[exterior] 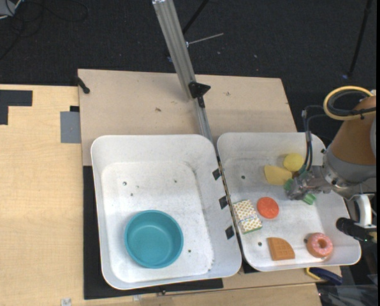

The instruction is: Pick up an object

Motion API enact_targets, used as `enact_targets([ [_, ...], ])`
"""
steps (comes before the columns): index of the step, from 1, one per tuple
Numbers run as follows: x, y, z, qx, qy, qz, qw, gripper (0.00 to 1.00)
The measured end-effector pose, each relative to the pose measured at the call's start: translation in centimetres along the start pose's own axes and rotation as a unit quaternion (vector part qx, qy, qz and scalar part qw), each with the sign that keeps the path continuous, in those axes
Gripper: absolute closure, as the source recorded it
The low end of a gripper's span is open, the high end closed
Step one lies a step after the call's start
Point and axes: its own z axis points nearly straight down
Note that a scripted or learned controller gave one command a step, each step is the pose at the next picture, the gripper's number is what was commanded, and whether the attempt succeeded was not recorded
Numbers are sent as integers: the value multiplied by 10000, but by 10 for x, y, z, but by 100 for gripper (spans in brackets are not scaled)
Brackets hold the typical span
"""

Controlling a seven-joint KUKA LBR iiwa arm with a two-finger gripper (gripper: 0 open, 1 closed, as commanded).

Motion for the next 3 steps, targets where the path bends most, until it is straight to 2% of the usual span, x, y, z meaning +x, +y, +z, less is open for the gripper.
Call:
enact_targets([
  [1,-7,6,-58,-22,-8,1,10000,100],
  [3,-9,-8,-151,-17,-5,1,10000,100],
])
